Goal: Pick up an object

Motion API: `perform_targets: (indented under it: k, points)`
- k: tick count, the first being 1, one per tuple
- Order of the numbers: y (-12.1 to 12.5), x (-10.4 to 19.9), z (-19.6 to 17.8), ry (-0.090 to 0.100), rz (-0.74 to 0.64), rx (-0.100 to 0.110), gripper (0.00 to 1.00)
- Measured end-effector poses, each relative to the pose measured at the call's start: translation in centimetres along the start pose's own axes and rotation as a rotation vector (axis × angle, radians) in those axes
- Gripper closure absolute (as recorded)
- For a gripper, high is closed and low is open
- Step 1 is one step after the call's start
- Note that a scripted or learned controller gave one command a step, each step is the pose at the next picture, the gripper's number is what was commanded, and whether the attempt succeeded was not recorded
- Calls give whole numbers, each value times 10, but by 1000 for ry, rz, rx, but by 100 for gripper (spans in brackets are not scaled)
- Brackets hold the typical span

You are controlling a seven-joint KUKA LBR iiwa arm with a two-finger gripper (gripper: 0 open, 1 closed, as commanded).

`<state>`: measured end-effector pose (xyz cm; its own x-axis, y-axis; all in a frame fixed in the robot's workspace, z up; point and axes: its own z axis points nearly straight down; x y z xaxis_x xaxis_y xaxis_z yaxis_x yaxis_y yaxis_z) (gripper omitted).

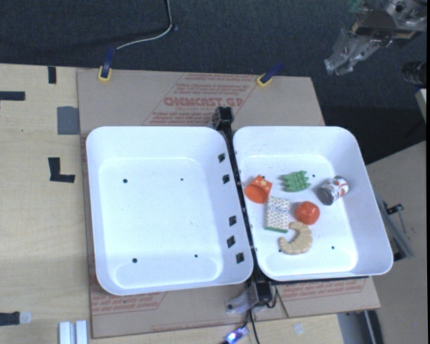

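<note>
Overhead, the tool [342,57] hangs in the upper right of the frame, well above and apart from the 2 white bins; whether it is open or closed I cannot tell, and nothing shows in it. The right bin [344,258] holds 6 small things clustered near its centre: an orange piece [258,190], a green toy [295,181], a grey and red can [332,190] lying on its side, a patterned white packet [276,212], a red ball [307,212] and a tan croissant-shaped piece [297,240]. The left bin [100,192] sits beside it on the brown cardboard [193,100] covering the tabletop [29,192].
</note>
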<state>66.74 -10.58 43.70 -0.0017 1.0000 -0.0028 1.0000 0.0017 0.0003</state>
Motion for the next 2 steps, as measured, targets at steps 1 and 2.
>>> perform_targets:
  k: [1,2]
  points:
    - [1,95,-21,5,-9,-2,100]
    - [1,151,-52,4,-5,-3,100]
